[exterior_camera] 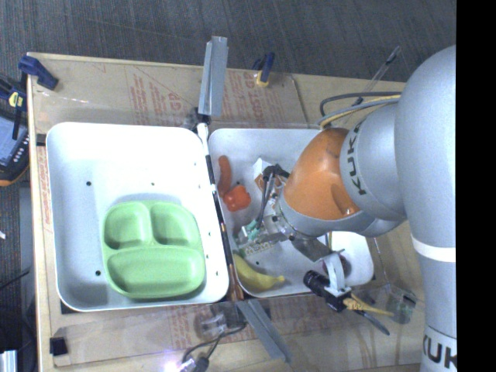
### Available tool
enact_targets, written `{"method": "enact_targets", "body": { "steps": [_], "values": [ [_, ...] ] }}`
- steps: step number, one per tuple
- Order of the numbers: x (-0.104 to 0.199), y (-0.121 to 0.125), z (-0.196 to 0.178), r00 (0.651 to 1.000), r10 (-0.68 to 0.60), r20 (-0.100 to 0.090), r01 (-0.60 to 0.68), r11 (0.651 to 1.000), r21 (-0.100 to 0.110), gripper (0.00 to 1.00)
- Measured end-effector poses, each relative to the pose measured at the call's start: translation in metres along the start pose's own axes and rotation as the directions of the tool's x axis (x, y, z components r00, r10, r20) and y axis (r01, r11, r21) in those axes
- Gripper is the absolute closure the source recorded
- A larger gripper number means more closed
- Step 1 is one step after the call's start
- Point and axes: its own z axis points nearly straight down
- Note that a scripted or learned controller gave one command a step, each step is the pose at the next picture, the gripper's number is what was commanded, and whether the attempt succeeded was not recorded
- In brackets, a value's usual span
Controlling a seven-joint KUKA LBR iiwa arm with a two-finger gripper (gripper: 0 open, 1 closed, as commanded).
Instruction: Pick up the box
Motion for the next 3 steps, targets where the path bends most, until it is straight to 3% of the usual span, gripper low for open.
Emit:
{"method": "enact_targets", "body": {
  "steps": [1,2,3],
  "values": [
    [-0.005,-0.001,-0.001,1.000,0.006,0.009,-0.006,1.000,-0.001,0.00],
    [-0.009,0.020,0.012,0.973,0.230,0.000,-0.230,0.973,0.010,0.00],
    [-0.007,0.022,0.002,0.974,0.226,-0.004,-0.226,0.974,0.010,1.00]
  ]
}}
